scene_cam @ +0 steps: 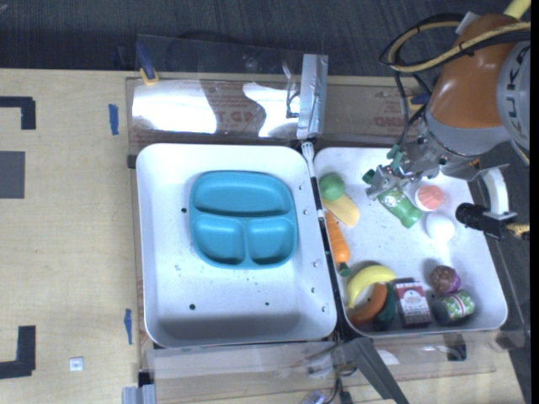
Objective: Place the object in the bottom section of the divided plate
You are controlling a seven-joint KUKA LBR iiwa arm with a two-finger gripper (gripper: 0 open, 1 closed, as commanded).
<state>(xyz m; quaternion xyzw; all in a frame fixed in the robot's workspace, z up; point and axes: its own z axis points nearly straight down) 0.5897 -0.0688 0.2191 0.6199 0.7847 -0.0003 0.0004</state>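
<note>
Blue divided plate lying in the left bin. In the right bin, a green bottle beneath the gripper; whether it is gripped cannot be told. Nearby: pink disc, white egg, banana, carrot, red can.

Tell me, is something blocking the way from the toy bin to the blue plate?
Only the raised bin rims between the two bins. The blue plate lies open in the left bin, nothing on it.
</note>
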